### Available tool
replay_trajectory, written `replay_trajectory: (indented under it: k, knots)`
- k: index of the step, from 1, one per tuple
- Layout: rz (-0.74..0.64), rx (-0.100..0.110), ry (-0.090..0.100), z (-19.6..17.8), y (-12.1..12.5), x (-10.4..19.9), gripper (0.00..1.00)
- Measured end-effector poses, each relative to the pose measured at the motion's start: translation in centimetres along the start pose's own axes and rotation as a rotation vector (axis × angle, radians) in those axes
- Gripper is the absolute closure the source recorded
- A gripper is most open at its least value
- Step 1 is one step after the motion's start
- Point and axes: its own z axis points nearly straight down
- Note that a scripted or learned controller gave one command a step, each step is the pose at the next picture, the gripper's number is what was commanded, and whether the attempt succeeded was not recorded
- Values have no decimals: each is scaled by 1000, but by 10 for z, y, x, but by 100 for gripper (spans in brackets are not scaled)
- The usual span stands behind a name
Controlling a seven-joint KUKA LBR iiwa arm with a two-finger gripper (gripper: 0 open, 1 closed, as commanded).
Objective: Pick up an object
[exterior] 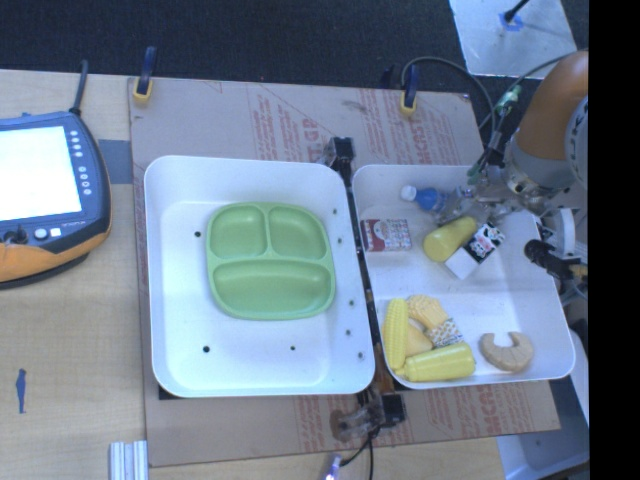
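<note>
There's the arm at the right edge: a rounded orange band, with pale grey casing just beside it. A black cable loops up and over from the bench toward the wrist, green fittings along a thin dark line there. Below, the gripper is a cluster of grey metal and black parts, too cluttered to read finely.

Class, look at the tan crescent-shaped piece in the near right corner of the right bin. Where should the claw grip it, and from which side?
Grip the tan crescent across the middle of its arc, coming straight down from above. It lies flat and apart from the yellow corn pieces, with bare bin floor on both sides of the arc, so one finger could likely drop into the inner curve and one outside. The right bin's rim sits close, which argues against a sideways approach.
</note>
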Motion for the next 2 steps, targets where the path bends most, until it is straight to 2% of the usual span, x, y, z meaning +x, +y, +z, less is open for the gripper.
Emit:
replay_trajectory:
  k: [1,2]
  knots:
    - [-1,-10,-2,-1,-27,7,0]
    - [-2,-9,-2,-1,-51,22,0]
